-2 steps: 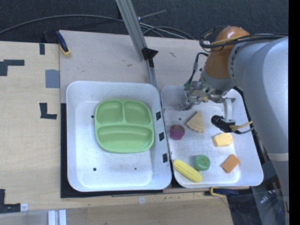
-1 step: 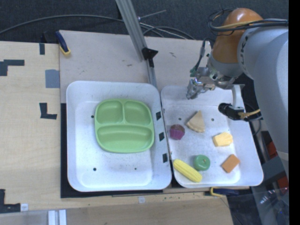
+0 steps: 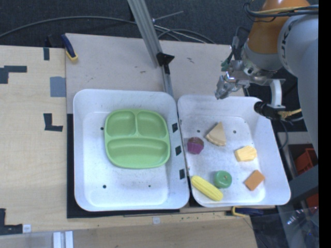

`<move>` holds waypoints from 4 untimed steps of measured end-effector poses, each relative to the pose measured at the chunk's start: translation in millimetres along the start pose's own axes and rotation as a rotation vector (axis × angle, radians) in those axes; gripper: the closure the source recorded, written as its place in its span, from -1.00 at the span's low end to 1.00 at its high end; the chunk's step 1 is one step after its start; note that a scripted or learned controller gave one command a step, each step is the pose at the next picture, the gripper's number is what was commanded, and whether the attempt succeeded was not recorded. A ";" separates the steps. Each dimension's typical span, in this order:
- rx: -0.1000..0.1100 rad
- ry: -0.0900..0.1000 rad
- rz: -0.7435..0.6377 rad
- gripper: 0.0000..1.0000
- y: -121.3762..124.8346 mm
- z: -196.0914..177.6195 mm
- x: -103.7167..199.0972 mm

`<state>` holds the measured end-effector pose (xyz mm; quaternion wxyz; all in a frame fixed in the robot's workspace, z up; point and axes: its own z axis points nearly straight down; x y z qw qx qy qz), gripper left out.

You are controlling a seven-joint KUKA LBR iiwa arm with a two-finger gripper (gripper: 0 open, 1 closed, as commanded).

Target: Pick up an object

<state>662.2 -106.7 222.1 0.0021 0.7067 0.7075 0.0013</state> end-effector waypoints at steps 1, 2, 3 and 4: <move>0.004 0.001 -0.001 1.00 0.4 -14.0 0.4; 0.007 0.002 -0.004 1.00 -3.1 -3.8 49.0; 0.005 0.003 -0.006 1.00 9.0 -6.7 105.9; 0.008 0.002 -0.005 1.00 5.5 4.3 158.5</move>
